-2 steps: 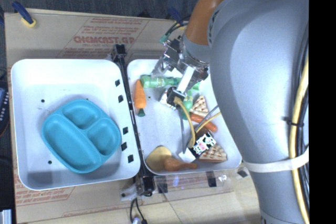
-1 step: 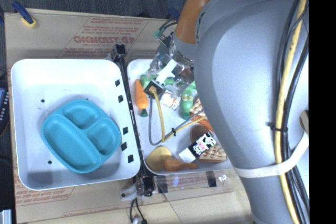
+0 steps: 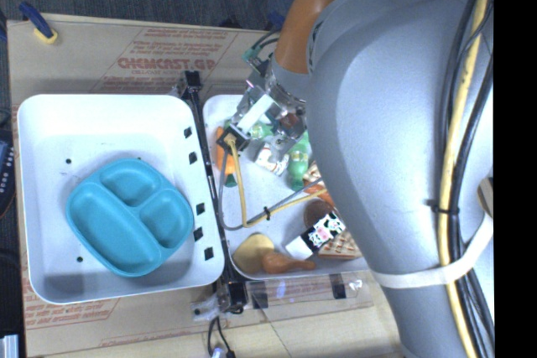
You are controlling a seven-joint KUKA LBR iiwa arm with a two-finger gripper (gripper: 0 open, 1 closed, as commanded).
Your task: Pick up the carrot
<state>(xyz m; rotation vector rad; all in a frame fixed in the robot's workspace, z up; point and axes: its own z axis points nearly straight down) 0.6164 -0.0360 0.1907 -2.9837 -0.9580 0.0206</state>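
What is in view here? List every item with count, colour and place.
left bin: 1, white, left on the bench
right bin: 1, white, beside it, partly under the arm
divided plate: 1, blue, in the left bin
carrot: 1, orange, in the right bin by its left wall
green toy: at least 1, green, right bin, below the gripper; type unclear
spoon-like piece: 1, tan, near edge of the right bin
cow-patterned item: 1, black and white, right bin, by the arm
waffle-like piece: 1, brown, beside the cow-patterned item
clamp: 1, blue and yellow, far left corner
arm: 1, grey with orange band, from the right
gripper: 1, over the right bin's far end
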